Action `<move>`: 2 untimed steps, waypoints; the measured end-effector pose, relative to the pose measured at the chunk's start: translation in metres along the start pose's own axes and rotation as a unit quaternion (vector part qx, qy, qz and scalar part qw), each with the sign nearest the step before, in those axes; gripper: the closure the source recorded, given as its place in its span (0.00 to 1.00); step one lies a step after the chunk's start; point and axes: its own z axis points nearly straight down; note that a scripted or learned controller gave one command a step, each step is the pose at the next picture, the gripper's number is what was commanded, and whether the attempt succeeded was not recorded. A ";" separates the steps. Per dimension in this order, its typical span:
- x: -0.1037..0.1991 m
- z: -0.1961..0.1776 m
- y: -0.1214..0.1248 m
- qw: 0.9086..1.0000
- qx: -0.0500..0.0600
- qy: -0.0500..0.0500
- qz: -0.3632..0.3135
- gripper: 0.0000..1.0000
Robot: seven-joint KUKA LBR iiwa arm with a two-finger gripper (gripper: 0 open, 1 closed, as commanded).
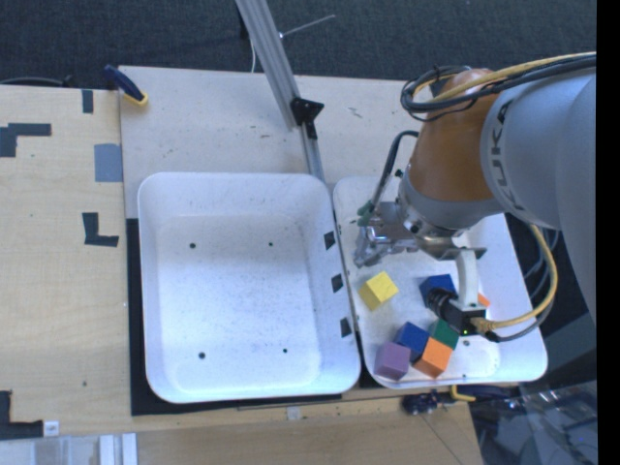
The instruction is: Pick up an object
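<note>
My gripper [373,248] hangs over the upper left part of the right bin [513,356], just above a yellow block [380,288]. The grey fingers point down and left, and nothing shows between them. Further toward the bin's front lie a blue block [412,336], a purple block [392,360], an orange block [436,357] and a green block [446,335]. Another blue block [438,286] sits to the right of the yellow one, partly under the arm's cable.
The left bin [237,289] stands beside the right one, their rims touching. A slanted metal rod [276,61] runs from the top down to the bins' shared corner. The big orange-banded wrist [455,158] covers the right bin's back part.
</note>
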 end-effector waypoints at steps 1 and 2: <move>0.047 -0.011 -0.009 1.000 -0.001 0.000 -0.001 1.00; 0.097 -0.021 -0.023 1.000 0.000 0.000 -0.001 1.00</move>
